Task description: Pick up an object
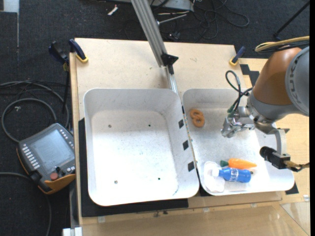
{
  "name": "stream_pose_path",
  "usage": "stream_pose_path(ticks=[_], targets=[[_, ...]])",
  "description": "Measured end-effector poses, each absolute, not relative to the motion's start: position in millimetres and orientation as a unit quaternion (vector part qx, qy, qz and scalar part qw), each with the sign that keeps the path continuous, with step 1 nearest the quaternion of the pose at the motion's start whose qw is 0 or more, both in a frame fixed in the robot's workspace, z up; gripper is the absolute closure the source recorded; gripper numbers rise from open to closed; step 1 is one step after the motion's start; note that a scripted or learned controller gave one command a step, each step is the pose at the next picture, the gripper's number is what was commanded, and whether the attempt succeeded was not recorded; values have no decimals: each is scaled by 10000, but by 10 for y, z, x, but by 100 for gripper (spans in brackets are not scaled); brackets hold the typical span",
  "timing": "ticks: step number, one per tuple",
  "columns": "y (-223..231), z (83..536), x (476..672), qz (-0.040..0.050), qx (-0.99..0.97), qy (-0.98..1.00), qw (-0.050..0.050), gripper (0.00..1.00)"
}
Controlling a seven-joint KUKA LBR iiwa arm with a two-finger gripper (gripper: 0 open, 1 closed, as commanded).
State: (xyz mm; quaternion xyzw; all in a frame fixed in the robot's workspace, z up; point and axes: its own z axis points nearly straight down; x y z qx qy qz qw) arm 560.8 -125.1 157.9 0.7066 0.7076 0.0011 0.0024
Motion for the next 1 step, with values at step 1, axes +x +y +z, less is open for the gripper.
stream_pose_path(ticks=[1], targets=[[-1315, 2107, 5537, 14, 7071, 7072, 27, 100]])
